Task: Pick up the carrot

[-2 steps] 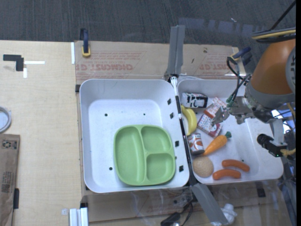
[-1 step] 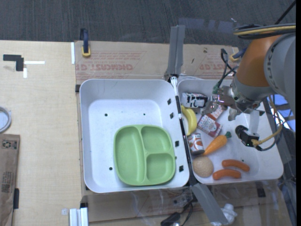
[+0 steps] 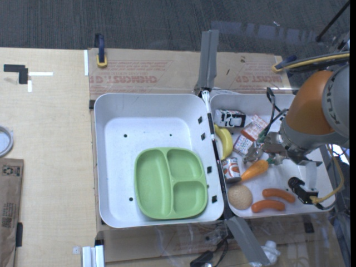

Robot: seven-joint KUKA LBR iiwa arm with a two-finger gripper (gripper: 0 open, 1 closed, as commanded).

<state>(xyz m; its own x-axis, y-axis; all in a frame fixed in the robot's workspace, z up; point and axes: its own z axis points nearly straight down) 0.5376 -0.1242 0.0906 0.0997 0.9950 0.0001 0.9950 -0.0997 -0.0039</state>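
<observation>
Lying in the right bin (image 3: pixel 328 203), the carrot (image 3: pixel 255 171) runs slantwise, its narrow tip toward the gripper (image 3: pixel 265 151) directly above it. A can (image 3: pixel 231 169) and round bun (image 3: pixel 240 196) crowd its blunt end; two sausages (image 3: pixel 272 200) lie nearby.

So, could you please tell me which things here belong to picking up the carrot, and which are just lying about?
Belong to the job:
carrot, in the right bin
gripper, right above the carrot's tip

Just lying about:
green plate in the left bin
banana
two sausages
round bun
snack packets
</observation>
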